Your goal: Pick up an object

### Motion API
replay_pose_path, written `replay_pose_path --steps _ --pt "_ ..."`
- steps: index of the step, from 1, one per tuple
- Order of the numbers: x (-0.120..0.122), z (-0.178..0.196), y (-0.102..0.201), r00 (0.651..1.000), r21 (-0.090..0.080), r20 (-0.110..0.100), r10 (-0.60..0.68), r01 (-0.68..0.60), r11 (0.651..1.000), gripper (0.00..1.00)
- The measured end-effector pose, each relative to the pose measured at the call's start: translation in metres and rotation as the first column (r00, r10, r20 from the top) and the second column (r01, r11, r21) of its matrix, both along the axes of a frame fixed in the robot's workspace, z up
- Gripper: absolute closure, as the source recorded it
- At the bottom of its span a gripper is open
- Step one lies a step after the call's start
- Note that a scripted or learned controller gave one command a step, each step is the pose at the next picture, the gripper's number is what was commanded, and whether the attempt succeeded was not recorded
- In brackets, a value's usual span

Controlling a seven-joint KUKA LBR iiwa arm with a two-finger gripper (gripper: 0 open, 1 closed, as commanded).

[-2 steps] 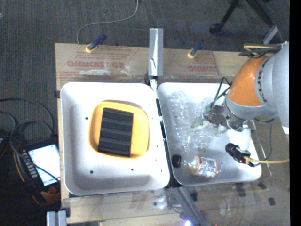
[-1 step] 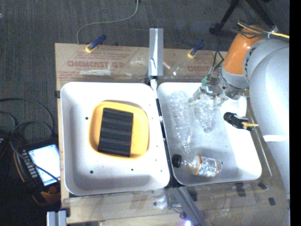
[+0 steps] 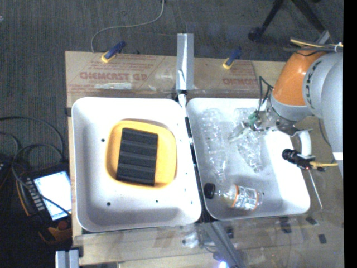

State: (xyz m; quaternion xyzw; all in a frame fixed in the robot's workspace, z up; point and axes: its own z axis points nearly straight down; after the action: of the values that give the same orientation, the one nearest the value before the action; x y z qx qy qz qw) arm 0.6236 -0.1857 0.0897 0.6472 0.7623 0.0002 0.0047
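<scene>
Pincer (image 3: 257, 119) over right bin (image 3: 290, 205) among clear plastic bottles (image 3: 248, 147)

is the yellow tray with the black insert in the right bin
No, the yellow tray with its black insert lies in the left bin; the right bin holds clear plastic bottles.

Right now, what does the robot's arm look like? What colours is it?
The arm is mostly smooth, rounded grey, like fat tubes joined together. It has a bright orange band that curves around it above the wrist. Near its lower end there is a small black part with a bit of white beside it. I cannot make out the gripper itself clearly.
</scene>
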Motion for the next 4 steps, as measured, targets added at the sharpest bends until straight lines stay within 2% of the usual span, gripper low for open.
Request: replay_pose_path --steps 1,2,3,4 --pt "-0.049 0.001 -0.004 0.994 0.0 0.005 0.112 -0.112 0.994 0.0" --pt "-0.079 0.035 0.015 1.0 0.009 -0.008 -0.013 0.013 1.0 0.0" --pt "-0.029 0.001 -0.009 0.992 0.007 0.002 -0.123 0.123 0.992 0.0" --pt "-0.072 0.002 0.002 1.0 0.001 0.007 -0.016 0.016 1.0 0.0"
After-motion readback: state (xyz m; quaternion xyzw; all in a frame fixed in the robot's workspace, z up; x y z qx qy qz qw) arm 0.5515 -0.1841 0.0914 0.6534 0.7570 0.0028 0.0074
